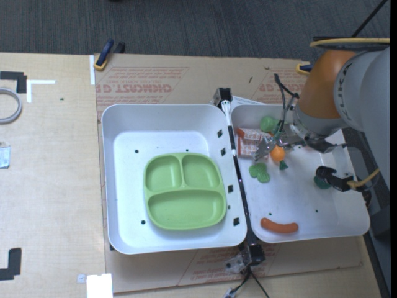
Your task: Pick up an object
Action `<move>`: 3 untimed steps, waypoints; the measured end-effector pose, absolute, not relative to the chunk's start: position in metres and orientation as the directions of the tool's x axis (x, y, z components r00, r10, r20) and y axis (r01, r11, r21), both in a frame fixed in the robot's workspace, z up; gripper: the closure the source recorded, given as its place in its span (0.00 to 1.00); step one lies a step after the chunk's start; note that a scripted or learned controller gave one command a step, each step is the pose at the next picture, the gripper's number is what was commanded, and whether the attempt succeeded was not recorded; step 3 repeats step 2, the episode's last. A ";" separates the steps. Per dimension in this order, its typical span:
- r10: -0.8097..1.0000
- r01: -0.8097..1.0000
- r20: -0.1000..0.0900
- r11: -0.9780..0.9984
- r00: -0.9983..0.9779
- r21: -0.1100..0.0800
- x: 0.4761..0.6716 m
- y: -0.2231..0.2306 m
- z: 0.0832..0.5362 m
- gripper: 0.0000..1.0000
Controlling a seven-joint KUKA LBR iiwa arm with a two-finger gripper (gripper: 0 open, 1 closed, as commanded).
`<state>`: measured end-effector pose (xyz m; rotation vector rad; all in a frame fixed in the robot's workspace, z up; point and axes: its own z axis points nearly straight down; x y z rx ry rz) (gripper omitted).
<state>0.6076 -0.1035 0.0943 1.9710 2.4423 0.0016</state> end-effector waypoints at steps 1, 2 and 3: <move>0.977 0.977 -0.005 0.214 -0.214 0.003 0.608 -0.104 0.104 1.00; 1.000 1.000 -0.001 -0.020 0.020 -0.001 0.616 -0.034 0.192 1.00; 1.000 1.000 -0.001 -0.020 0.020 -0.001 0.616 -0.034 0.192 1.00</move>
